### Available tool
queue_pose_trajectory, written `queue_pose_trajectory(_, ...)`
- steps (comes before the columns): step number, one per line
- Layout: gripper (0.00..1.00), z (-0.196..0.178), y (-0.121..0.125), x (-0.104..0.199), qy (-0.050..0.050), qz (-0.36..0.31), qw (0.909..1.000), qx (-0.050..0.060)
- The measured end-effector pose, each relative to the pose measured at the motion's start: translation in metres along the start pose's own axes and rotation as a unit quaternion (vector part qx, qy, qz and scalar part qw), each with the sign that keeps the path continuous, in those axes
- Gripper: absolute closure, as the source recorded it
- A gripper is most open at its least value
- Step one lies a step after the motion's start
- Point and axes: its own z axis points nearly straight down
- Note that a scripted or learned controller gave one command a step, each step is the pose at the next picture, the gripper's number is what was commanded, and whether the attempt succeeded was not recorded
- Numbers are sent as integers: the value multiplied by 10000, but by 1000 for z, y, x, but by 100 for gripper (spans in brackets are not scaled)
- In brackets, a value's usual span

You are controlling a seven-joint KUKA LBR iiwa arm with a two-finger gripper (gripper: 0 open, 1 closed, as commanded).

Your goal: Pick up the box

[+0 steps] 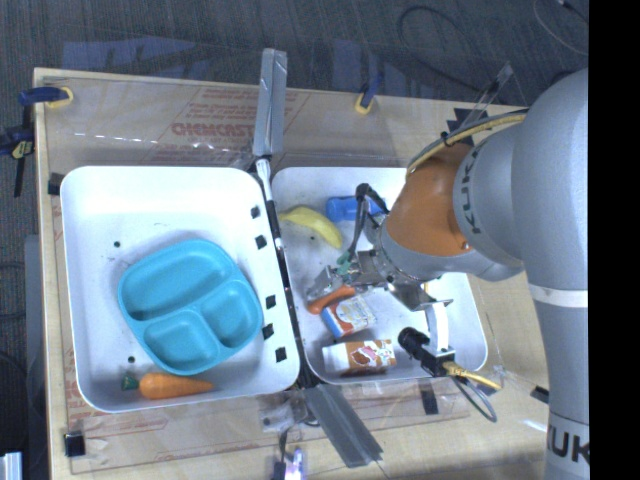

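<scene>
Dark carpet surrounds a pale wooden bench (pixel 150 108) bearing two shallow white plastic bins. In the left bin (pixel 90 208) lie a glossy blue divided tray (pixel 190 303) and a small orange carrot (pixel 172 386). In the right bin (pixel 300 183), a curved yellow banana (pixel 312 225) lies far, while the flat printed cardboard box (pixel 361 355) rests against the near wall. The metal gripper (pixel 335 283) hangs mid-bin above it; whether it is apart or together, I cannot tell.
</scene>
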Motion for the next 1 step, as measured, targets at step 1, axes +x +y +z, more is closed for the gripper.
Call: queue_pose_trajectory(1, 0, -2, -39, -20, -16, 236, 9997, -61)
